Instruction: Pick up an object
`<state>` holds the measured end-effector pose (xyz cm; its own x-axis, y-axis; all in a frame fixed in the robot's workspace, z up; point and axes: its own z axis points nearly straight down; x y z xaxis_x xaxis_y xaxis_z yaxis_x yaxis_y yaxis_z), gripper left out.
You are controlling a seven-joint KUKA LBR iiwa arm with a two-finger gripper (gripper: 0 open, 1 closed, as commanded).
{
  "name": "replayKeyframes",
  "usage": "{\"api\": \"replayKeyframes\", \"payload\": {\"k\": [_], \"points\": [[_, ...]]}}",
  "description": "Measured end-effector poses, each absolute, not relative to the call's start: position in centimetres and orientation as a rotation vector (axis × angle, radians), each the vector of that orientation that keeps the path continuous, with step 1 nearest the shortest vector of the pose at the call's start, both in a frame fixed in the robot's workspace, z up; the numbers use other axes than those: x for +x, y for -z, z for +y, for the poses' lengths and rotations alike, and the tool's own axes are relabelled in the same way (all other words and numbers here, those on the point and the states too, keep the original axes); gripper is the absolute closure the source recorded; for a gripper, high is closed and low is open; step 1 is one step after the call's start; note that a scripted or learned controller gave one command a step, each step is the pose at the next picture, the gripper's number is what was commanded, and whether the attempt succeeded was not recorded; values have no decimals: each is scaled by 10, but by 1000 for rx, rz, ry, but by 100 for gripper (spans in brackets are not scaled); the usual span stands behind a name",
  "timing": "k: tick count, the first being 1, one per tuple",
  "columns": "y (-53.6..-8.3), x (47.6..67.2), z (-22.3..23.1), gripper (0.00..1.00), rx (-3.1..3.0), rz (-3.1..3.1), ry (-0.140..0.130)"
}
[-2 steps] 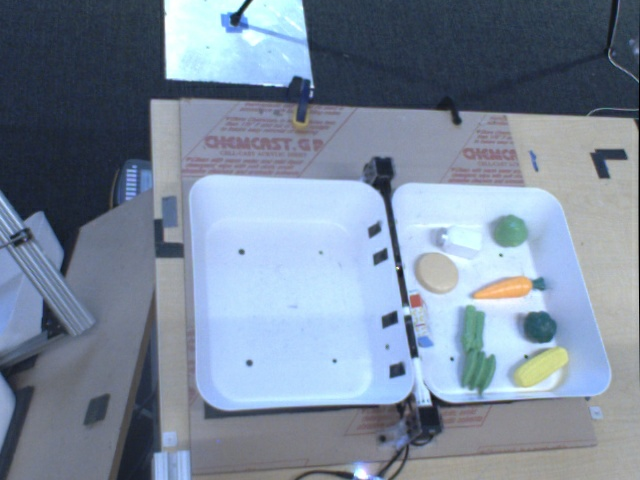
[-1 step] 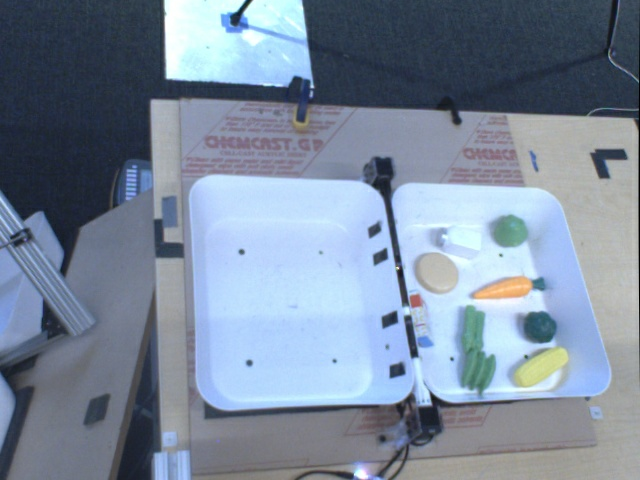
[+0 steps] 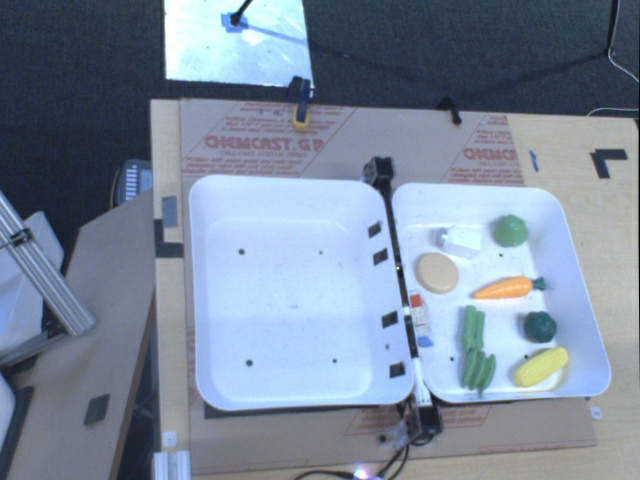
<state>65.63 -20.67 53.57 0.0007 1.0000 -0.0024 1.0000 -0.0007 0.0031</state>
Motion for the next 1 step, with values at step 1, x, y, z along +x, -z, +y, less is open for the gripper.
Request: {"api": "replayKeyframes", "payload": {"k": [1], "points": [[-535, 653, -207, 100, 2221, 2217, -1]]}}
